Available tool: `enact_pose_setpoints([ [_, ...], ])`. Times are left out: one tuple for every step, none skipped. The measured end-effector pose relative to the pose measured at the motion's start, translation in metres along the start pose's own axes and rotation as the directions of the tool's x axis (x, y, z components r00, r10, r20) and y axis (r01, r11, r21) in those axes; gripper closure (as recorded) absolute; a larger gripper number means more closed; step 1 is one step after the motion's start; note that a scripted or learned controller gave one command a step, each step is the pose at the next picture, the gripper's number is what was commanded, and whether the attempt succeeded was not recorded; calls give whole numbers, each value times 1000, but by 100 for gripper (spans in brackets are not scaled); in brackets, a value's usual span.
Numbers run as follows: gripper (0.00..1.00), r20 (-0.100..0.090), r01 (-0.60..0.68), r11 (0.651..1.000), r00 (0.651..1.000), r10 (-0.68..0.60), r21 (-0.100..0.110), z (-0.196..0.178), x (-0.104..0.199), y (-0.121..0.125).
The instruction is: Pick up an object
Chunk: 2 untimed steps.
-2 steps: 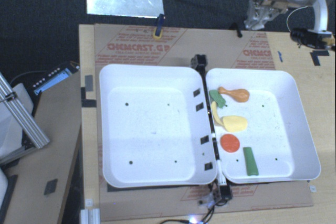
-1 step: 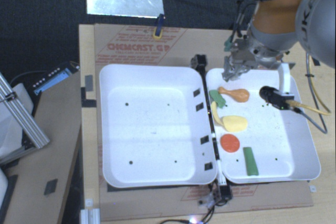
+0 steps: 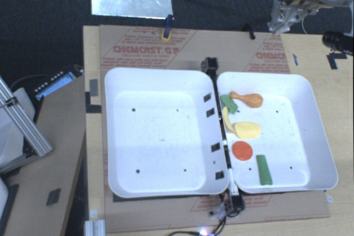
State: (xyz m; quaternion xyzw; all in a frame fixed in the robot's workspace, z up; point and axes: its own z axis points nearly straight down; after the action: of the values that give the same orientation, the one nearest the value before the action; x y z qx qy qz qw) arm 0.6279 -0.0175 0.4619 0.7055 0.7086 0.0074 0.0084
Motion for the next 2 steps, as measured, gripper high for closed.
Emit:
enact_pose_setpoints([
  [100,-2,-3,999,1000,3,34,197,12,4],
  [100,-2,1,1000,1000,-1,1,-45,13,-13],
])
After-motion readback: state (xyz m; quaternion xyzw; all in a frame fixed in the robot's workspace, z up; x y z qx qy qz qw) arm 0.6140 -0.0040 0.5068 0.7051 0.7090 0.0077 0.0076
